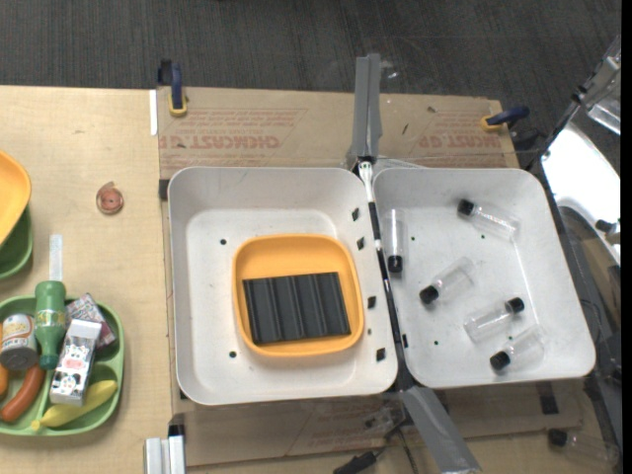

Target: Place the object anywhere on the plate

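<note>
An orange square plate (294, 248) lies in the middle of the left white bin (200, 265). A dark grey ridged rectangular object (296, 306) rests flat on the plate, inside its rim. In the right white bin (548, 255) several clear vials with black caps lie scattered: one at the far side (486, 217), one along the left wall (393, 240), one near the middle (444, 282), and others near the front right (513, 348).
A green tray (104, 408) of toy food and a bottle stands on the wooden table at the left, with a yellow bowl (10, 200) behind it. A small pink disc (110, 199) lies on the table. Clamps (174, 91) hold the cardboard behind the bins.
</note>
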Robot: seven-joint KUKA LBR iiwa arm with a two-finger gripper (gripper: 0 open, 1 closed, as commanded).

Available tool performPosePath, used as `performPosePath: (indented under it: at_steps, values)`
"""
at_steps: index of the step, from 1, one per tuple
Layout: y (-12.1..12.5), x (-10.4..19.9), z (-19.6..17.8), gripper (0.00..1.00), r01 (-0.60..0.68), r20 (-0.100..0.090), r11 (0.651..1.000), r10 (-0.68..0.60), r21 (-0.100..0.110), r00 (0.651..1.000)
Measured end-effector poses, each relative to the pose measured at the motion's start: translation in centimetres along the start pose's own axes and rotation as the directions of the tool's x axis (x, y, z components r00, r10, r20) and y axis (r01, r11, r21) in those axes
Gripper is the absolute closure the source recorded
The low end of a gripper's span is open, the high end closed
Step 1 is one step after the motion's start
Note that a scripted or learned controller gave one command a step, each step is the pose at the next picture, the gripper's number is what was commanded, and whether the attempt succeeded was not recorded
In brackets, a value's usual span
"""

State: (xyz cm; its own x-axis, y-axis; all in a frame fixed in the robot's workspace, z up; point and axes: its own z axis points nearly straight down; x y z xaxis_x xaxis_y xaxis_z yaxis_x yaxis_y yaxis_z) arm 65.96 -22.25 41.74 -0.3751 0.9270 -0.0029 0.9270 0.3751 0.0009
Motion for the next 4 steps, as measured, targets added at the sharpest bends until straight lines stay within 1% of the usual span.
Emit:
performPosePath:
  at_steps: [1,2,3,4]
  values:
    - [0.0,0.0,0.0,0.0,0.0,0.0,1.0,0.0,0.0,1.0]
    - [-3.0,1.2,-1.2,0.0,0.4,-0.001,0.917,-0.4,-0.001,0.917]
    - [-2.4,1.0,9.1,0.0,0.689,-0.001,0.725,-0.689,-0.003,0.725]
    - [-2.3,1.0,12.4,0.0,0.881,0.001,0.474,-0.881,-0.003,0.474]
